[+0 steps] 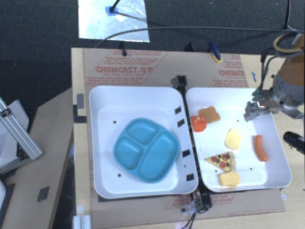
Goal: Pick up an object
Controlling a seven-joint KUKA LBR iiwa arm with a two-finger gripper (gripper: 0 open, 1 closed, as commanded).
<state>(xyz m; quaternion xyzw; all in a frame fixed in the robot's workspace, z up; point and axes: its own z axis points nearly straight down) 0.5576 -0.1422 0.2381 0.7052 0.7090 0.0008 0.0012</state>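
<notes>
The gripper (256,109), finger state indiscernible, hovers over the right bin's far edge; the orange-red toy sausage (259,148) lies just nearer the camera.

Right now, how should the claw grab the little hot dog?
The hot dog lies flat in the right bin, its long side running roughly top to bottom, with bare floor around it. The claw would probably do best coming straight down and pinching its middle across the narrow width.

the grey arm (290,82) comes in from the right, with its orange band up high, and its gripper (256,109) hangs low, pointing left and down.
</notes>
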